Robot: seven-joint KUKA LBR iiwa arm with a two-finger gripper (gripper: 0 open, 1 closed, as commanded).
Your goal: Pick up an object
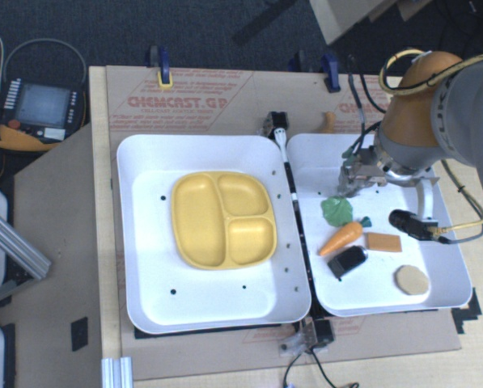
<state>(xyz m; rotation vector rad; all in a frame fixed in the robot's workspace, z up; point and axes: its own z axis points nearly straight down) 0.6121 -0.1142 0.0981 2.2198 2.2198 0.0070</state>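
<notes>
My gripper hangs over the back of the right bin, just above and slightly right of a crumpled green item. Beside that item lies an orange carrot, pointing to the lower left. A small black block sits right below the carrot. To the carrot's right there is a flat orange-brown rectangle, and a round tan disc rests near the bin's front right corner. I see nothing held in the gripper.
The left bin holds a yellow divided plate at its middle. The grey arm with its orange band comes in from the right over the right bin's back edge. A raised rim separates the two bins.
</notes>
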